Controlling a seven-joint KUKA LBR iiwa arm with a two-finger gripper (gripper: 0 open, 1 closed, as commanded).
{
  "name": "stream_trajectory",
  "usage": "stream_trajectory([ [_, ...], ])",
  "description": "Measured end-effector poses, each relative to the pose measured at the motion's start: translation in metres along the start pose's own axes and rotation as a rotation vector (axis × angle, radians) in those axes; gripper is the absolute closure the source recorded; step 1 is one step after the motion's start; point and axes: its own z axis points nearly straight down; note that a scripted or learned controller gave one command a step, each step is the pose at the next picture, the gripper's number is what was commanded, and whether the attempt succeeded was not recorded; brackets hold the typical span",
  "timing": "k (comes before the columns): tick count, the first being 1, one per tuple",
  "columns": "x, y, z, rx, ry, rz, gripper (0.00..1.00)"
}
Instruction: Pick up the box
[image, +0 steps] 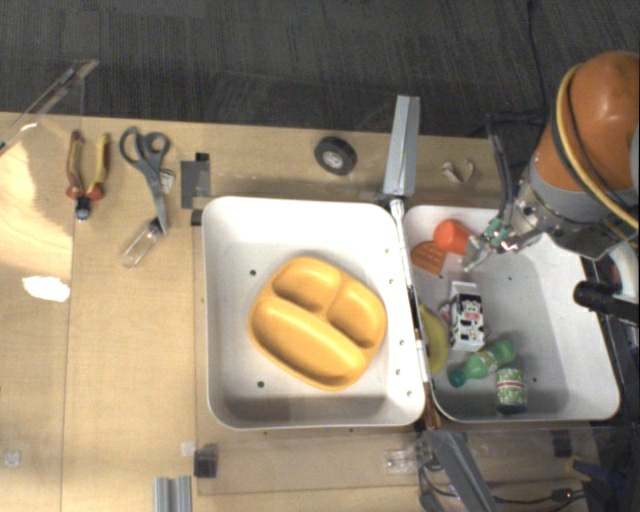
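Box (466, 316) lies apart from, below the hand (490, 240).

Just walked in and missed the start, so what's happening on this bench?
A grey and orange robot arm reaches in from the right over the right bin, its pincer hovering near an orange object. The small box it is meant to pick up lies in that bin, untouched, beside a green bottle. The left bin holds a yellow moulded piece.
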Motion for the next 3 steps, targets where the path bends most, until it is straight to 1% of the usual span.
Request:
stream_trajectory([
  [1, 0.012, 0.042, -0.047, 0.001, 0.001, -0.190, 1.00],
  [2, 0.062, 0.047, -0.006, 0.003, 0.003, -0.063, 1.00],
  [3, 0.062, 0.050, -0.018, -0.004, 0.000, -0.067, 1.00],
])
